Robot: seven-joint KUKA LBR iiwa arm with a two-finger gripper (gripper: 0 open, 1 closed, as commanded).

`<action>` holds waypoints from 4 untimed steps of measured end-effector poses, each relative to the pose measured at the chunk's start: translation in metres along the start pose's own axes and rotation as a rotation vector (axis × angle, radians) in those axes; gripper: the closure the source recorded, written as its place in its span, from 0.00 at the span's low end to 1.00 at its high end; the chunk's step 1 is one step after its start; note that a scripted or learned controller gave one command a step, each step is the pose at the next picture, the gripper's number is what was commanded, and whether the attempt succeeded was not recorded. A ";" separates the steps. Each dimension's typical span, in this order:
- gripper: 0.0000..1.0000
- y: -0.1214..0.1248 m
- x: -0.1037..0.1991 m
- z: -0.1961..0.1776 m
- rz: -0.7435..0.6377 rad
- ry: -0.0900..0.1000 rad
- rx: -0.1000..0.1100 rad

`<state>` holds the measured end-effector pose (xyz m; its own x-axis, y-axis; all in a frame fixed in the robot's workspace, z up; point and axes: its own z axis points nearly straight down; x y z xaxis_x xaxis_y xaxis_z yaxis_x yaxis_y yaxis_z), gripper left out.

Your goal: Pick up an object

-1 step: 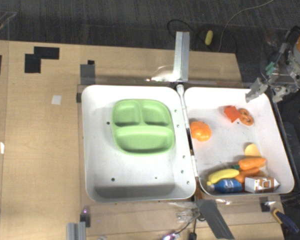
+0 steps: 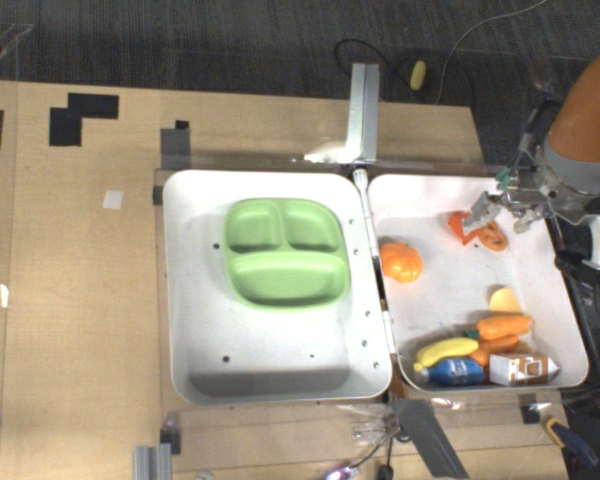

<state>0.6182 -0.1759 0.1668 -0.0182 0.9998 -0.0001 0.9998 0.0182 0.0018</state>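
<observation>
Arm point(image 2: 592, 118) cut off by the right edge above the orange band; tool point(image 2: 510, 200) finger state too small to resolve; small orange-red item point(image 2: 477, 230) beneath it unidentifiable; carrot point(image 2: 504, 327), banana point(image 2: 445, 351) and blue bottle point(image 2: 456, 371) overlap, partly hiding each other.

Two white bins stand side by side, the left bin point(image 2: 185, 298) and the right bin point(image 2: 570, 313); one green divided plate point(image 2: 284, 251), with three compartments, lies in the left. The right bin holds seven things that can be told apart: one orange fruit point(image 2: 401, 262); one orange-red piece point(image 2: 477, 230); one pale yellow piece point(image 2: 503, 299); one carrot point(image 2: 504, 327); one banana point(image 2: 446, 350); one blue bottle point(image 2: 454, 371); one small carton point(image 2: 521, 370).
</observation>
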 end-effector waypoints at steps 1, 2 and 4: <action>0.00 0.034 -0.009 0.076 0.019 -0.004 -0.014; 0.00 0.027 0.019 0.059 0.278 0.000 -0.005; 0.00 0.005 -0.018 0.079 0.285 0.000 -0.006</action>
<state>0.6241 -0.1942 0.0878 0.2634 0.9647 0.0009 0.9647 -0.2634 0.0076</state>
